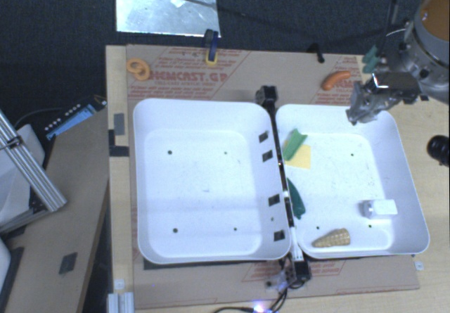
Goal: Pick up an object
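two shallow white plastic bins sit side by side on the bench: the left bin (204, 185) and the right bin (404, 185), joined along a dark centre divider strip (278, 178) that serves here as the landmark.

counted in the right bin, there are five things. one flat yellow square piece (301, 157) lies just right of the divider's upper half, and one light green leaf-shaped piece (293, 141) lies tilted, touching the yellow square's upper left edge. one dark green soft piece (295, 199) lies right against the divider's lower half. one tan ridged cone-shaped piece (332, 238) lies near the divider's bottom end, by the front wall. one small white block with a grey end (378, 208) lies well to the right of the divider, close to the right wall.

outside the bins, one orange sausage-shaped piece (336, 80) lies on the cardboard beyond the right bin's back rim, and one orange ring-shaped piece (138, 69) lies far left of the divider's top, past the left bin's back corner.

one arm reaches in, its wrist angled down and leftward, so the grey two-finger gripper (357, 116) hangs over the right bin's back rim (well right of the divider's top). whether its tips are spread or pressed together cannot be told; nothing is seen between them.
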